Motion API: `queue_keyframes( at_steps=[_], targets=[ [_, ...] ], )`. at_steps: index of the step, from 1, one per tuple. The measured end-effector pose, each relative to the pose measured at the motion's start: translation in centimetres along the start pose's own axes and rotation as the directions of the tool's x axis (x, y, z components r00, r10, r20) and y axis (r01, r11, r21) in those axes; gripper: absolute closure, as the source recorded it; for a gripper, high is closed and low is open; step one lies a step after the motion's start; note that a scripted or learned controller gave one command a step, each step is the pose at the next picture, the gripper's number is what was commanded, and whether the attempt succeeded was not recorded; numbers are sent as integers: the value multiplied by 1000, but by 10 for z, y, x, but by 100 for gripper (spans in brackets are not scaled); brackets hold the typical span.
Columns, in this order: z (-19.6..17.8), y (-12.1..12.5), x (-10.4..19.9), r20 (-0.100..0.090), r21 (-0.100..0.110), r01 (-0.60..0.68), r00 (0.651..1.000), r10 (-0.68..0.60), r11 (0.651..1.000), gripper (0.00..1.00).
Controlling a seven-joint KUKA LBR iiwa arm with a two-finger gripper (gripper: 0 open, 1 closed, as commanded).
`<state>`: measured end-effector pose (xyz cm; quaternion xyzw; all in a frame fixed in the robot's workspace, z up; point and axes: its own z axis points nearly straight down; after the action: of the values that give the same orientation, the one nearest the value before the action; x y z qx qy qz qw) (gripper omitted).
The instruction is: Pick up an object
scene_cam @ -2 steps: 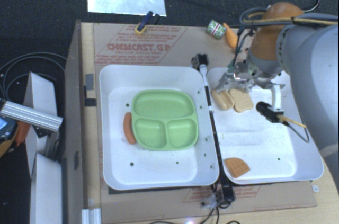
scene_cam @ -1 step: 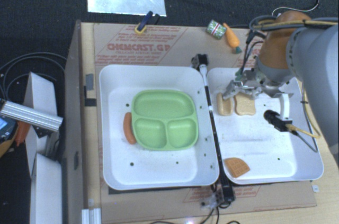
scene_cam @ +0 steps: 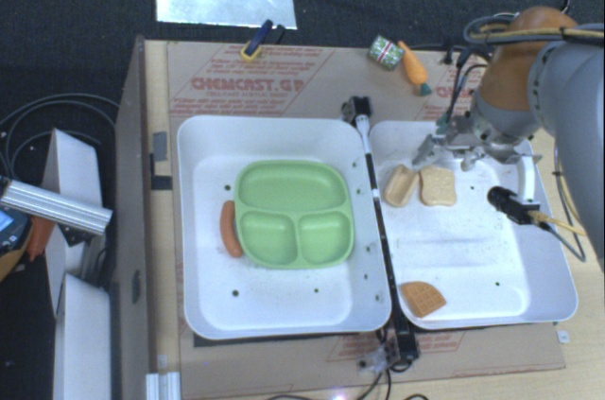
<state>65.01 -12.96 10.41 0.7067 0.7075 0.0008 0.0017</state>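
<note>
1. End effector [scene_cam: 452,146]: hanging over the far edge of the right bin [scene_cam: 558,294], just beyond the toast slice [scene_cam: 438,185]. Its state cannot be told; the grey wrist is covering it. Nothing is showing in its grip.
2. Toast slice: lying flat in the right bin, near the bin's far-left corner. Roughly square, so no marked long axis; one edge is facing the end effector.
3. Bread roll [scene_cam: 400,185]: lying just left of the toast slice, touching or nearly so. Its long axis is running from the bin's far side toward the near side, leaning slightly left at the near end.
4. Wafer piece [scene_cam: 423,299]: lying at the near-left corner of the right bin, well apart from the toast slice.
5. Green tray [scene_cam: 293,214] and sausage [scene_cam: 229,229]: sitting in the left bin [scene_cam: 203,294], sausage just left of the tray, long axis far-to-near.
6. Risks, as judged: the toast slice and bread roll are crowding each other, so a descent may be nudging one while closing on the other; a flat slice is offering little height, so the grip may be closing on nothing; the bin wall near the toast slice may be fouling the approach.
</note>
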Motion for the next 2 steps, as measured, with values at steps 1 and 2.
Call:
queue_keyframes(
  at_steps=[1, 2],
  targets=[
    [9, -20, 17, -1, 2, 2, 1000, -2, 1000, 0],
    [16, -5, 3, -2, -5, 1, 1000, -1, 1000, 0]
  ],
)
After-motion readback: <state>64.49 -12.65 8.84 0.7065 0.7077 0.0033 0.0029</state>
